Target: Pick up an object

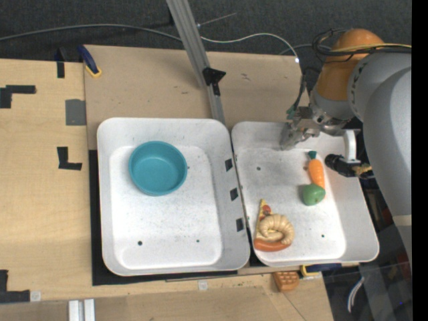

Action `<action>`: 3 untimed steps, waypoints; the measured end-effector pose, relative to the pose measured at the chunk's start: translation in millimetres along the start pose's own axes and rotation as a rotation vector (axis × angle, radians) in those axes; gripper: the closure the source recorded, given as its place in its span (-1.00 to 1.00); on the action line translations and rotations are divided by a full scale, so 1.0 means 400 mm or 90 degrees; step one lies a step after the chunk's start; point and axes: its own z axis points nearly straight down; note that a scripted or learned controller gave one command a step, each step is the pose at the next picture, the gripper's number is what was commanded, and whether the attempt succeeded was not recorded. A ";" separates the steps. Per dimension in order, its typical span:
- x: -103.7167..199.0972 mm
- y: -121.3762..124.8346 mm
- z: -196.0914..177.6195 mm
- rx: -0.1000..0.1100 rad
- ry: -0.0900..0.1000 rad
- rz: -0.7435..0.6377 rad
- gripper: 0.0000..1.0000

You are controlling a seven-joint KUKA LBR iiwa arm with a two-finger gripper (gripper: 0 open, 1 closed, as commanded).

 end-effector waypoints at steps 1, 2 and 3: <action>0.013 0.002 -0.110 -0.009 0.001 0.001 1.00; -0.008 -0.001 -0.255 -0.009 0.000 0.001 1.00; -0.007 0.001 -0.382 -0.009 0.000 0.001 1.00</action>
